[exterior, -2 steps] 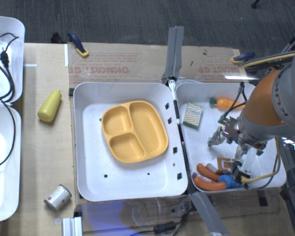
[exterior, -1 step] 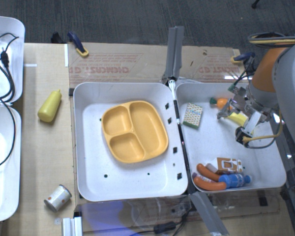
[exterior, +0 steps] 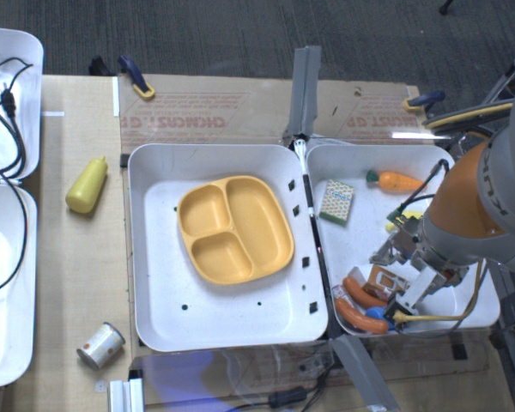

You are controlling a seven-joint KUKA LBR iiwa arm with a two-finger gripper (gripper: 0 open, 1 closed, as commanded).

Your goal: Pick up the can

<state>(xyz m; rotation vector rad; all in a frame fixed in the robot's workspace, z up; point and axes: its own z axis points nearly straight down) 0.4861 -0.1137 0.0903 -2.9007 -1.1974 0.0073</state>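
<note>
Lying tipped on the bench (exterior: 77, 256) far to the left of the claw (exterior: 393, 292), outside both bins: the can (exterior: 100, 345), probably light, rigid and slick, best pinched across its round wall; claw's opening impossible to tell, low in the right bin (exterior: 463, 157).

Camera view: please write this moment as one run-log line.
gripper: low in right bin | fingers: unclear | can: on bench, outside bins | not picked
</note>
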